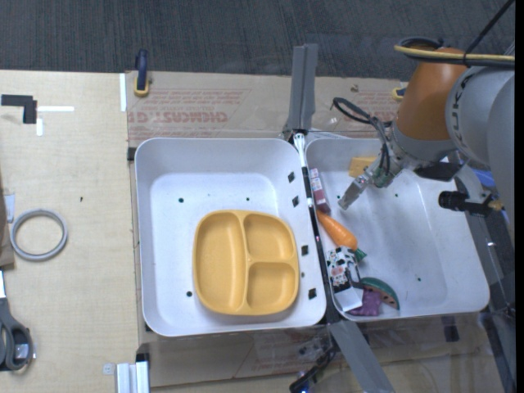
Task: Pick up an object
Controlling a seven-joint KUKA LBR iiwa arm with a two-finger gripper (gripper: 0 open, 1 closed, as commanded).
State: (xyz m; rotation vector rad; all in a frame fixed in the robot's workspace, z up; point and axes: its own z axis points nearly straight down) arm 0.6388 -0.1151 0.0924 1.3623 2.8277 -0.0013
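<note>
Carrot just below-left of your pincer

Your pincer hangs spread and empty over the right bin. The carrot lies nearest, just below and slightly left, its long axis slanting down-right along the divider. Farther below sit the cow-print toy and purple-green piece.

A grey tape ring and scissors lie on the wooden bench.

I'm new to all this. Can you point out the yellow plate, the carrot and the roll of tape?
Yellow divided plate (246,262), camera view, centre ridge.
Carrot (338,230), camera view, mid-body.
Tape roll (16,222), camera view, ring's upper-left edge.
</note>
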